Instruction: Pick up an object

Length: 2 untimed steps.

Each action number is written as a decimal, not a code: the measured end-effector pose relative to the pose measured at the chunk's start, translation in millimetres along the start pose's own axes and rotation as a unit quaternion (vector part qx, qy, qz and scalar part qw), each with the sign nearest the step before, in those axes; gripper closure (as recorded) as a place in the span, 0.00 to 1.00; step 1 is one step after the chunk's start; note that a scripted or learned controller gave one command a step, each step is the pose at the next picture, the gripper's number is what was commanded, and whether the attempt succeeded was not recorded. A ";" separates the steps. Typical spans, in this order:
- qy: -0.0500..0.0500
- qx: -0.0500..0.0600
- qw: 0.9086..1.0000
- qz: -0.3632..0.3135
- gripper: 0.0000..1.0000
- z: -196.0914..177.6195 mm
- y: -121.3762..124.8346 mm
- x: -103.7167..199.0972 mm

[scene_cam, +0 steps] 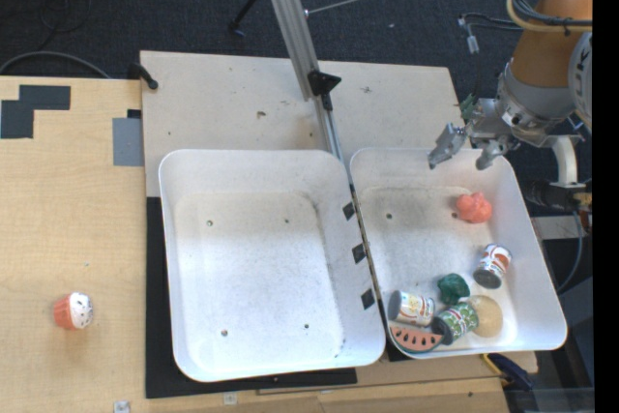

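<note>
My gripper (465, 153) hangs above the far right corner of the right bin (416, 208), its two grey fingers spread apart and open with nothing between them. A red-orange lump (473, 207) lies in the bin a little below and to the right of the fingers. Further toward the front sit a small red and white can (492, 265), a dark green object (453, 286), a tan round object (486, 315), a lying can (413, 307), a green patterned can (457, 321) and a watermelon slice toy (414, 339).
The left bin (193, 208) lies beside the right one, split by a divider with black clips (356, 251). A slanted aluminium rail (295, 24) rises behind the bins. A small orange and white toy (73, 311) rests on the wooden bench at left.
</note>
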<state>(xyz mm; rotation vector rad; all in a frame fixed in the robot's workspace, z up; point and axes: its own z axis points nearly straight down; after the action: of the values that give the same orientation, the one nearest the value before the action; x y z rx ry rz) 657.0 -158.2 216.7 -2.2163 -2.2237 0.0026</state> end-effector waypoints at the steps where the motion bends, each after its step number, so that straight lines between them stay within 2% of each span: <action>1: 0.000 0.000 1.000 -0.001 0.00 0.0 0.0 0.2; 2: 0.000 0.002 1.000 -0.001 0.00 45.9 -3.1 7.3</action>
<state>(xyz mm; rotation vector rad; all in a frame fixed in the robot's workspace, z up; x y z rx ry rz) 653.8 -150.9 170.8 -2.2129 -2.2232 0.0054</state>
